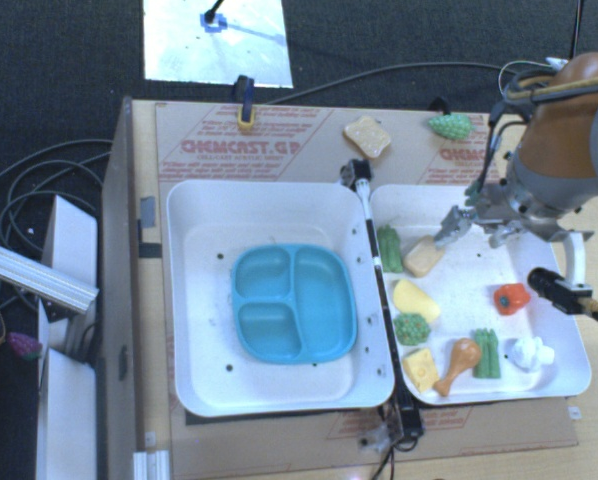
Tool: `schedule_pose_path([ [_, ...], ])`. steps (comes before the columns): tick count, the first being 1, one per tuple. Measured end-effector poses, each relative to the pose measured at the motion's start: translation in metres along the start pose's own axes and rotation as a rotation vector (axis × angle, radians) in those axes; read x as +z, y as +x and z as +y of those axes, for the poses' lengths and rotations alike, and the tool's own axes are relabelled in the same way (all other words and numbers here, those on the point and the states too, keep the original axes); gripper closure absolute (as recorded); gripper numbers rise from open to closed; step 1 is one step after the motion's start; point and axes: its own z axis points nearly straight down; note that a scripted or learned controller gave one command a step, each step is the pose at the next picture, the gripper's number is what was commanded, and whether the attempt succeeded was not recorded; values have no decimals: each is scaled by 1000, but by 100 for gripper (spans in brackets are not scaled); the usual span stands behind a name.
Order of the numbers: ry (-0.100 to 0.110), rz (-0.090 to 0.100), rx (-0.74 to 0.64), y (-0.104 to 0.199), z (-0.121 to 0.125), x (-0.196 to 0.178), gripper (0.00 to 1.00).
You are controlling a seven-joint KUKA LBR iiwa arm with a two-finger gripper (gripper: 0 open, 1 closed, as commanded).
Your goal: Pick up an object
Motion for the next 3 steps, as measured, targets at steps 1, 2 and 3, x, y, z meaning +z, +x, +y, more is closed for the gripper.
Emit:
schedule_pose_path([
  [1, -1, -2, 2, -55, 29, 0, 0],
  [2, -1, -1, 1, -102, 62, 11, 0],
  [3, 0, -1, 2, -101, -10, 19, 0],
])
